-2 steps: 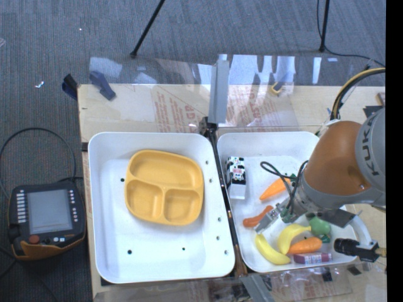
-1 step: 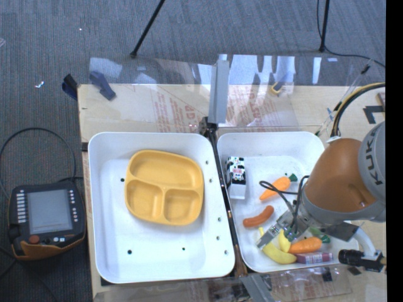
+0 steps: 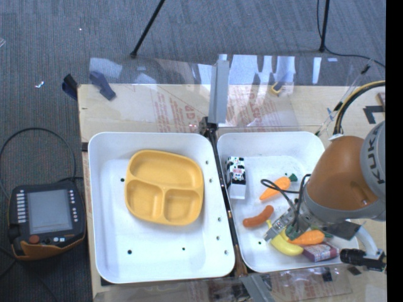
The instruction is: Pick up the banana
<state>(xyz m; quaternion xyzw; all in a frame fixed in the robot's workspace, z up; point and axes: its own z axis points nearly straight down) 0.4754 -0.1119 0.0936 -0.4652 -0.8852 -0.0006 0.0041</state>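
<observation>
Banana (image 3: 286,246) lies in the right bin (image 3: 252,145) at 5 o'clock, touching a carrot (image 3: 308,237). Gripper (image 3: 281,226) sits just above the banana; its grasp state cannot be determined.

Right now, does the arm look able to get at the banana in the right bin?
Probably yes. The gripper hangs right over the banana, but a carrot lies against its top side and a pink packet crowds its end, so a clean grab looks tight.
</observation>
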